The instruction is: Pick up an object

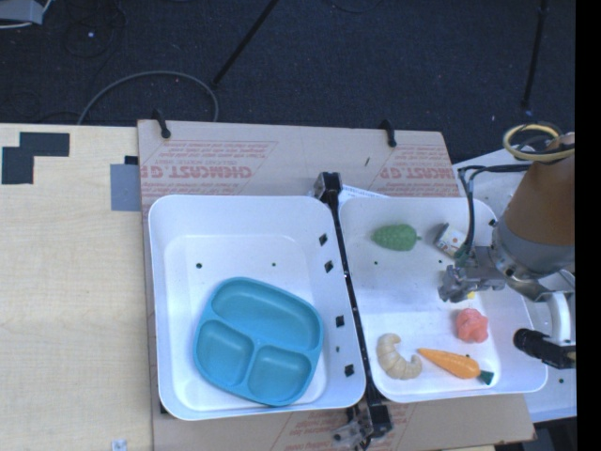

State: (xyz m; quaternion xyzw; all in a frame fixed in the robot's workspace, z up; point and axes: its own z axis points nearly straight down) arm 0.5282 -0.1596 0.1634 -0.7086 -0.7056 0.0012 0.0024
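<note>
Hovering low in the right bin (413,261), the fingers (456,287) hold nothing that I can see, and how wide they are I cannot tell. A red object (472,325) lies just beside them, toward the camera; to grasp well, center over it before descending.

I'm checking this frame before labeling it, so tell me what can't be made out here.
- Hand, camera view: small, dark and blurred; its grip state is unreadable.
- Arm: cut off by the right edge.
- Green object, red object and beige object: too small and soft to identify for certain.
- Right bin: its far-right rim is hidden by the arm.
- Printing on the cardboard: too blurred to read.
</note>
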